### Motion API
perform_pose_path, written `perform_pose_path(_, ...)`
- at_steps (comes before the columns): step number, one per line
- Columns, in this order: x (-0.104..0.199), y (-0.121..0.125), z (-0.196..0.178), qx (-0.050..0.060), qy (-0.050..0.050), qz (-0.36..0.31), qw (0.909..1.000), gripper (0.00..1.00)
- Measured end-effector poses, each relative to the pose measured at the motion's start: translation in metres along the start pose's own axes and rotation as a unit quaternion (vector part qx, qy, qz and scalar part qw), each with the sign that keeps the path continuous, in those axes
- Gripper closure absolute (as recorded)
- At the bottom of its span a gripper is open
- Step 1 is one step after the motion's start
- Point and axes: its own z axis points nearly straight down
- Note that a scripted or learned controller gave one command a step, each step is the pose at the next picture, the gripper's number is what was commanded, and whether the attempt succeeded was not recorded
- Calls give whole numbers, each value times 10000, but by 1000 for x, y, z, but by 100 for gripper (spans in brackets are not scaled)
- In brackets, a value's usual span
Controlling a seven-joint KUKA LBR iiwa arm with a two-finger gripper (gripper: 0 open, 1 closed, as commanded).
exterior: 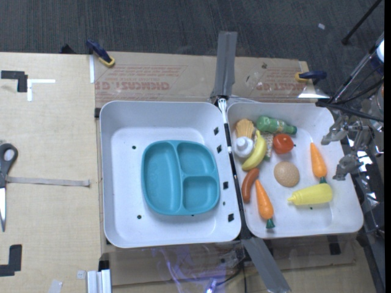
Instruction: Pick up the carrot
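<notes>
Light wood surface (pixel 49 163), two white bins side by side on it, left bin (pixel 113 176) and right bin (pixel 342 215), brown cardboard sheet (pixel 159 78) under their far edge, scissors (pixel 5 176) at the left, blue clamp (pixel 101 52), black tape marks (pixel 15 78)

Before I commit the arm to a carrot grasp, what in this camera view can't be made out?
- Gripper: at the right bin's edge among shiny metal clutter; finger state unreadable.
- Arm: mostly cut off by the frame's right side.
- Two carrots, right one and lower one: which is the target cannot be told.
- White bottle: partly hidden by the banana.
- Scissors: cut by the left edge.
</notes>
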Motion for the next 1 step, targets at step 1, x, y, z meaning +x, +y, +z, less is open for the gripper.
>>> perform_pose_path(1, 22, -7, 131, 3, -5, 112, 9999, 0)
